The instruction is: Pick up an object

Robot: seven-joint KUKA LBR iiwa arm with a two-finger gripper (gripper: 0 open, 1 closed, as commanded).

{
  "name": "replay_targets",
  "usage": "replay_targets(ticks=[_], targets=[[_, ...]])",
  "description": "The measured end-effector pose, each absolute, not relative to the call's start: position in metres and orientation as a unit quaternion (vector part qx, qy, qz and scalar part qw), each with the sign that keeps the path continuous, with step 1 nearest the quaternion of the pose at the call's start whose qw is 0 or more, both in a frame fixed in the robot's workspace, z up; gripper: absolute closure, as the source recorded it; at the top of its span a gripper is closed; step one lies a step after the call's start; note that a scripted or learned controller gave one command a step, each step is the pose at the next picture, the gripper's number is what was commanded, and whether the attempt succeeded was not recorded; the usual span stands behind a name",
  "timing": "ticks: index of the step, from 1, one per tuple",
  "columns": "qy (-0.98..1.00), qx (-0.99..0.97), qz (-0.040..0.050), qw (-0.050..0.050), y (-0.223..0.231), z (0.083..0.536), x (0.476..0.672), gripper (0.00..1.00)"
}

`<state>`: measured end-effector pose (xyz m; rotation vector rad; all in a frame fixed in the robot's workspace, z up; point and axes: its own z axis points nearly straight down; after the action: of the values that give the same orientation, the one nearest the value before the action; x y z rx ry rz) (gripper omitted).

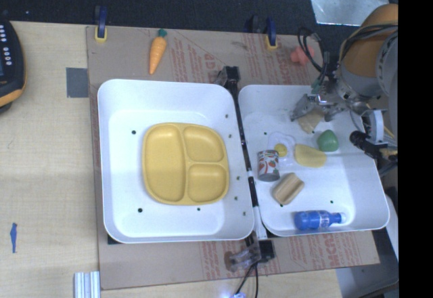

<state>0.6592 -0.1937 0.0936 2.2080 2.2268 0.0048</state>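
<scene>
Reaching in over the right bin (pixel 379 212), the gripper (pixel 312 108) hangs low at the bin's far end. Its two fingers (pixel 300 112) look spread apart, with nothing seen between them.

Just under the fingertips lies one small tan piece (pixel 308 124); I cannot tell if it touches them. One green ball (pixel 328 141) sits just beside the fingers, nearer the front. One yellow lump (pixel 310 156) lies near it, long side going left to right. One small can (pixel 268 165) stands upright further off. One tan bread-like block (pixel 287 189) lies slanted, its far end pointing back towards the fingers. One blue bottle (pixel 316 221) lies flat well away from the fingers, cap pointing right.

One yellow tray (pixel 185 163) with three parts rests in the left bin (pixel 115 154). One toy carrot (pixel 157 52) lies outside the bins, tip pointing down.
</scene>
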Motion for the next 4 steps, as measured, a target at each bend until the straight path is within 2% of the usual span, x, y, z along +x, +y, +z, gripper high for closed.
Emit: replay_targets(ticks=[1,2,3,4], targets=[[0.71,0.704,-0.003,-0.003,-0.195,0.104,0.654,1.0],[0.71,0.704,0.0012,0.0,-0.118,0.197,0.628,1.0],[0.709,0.705,-0.001,-0.001,-0.122,0.192,0.628,0.0],[0.708,0.706,-0.0043,-0.005,-0.121,0.107,0.58,0.0]])
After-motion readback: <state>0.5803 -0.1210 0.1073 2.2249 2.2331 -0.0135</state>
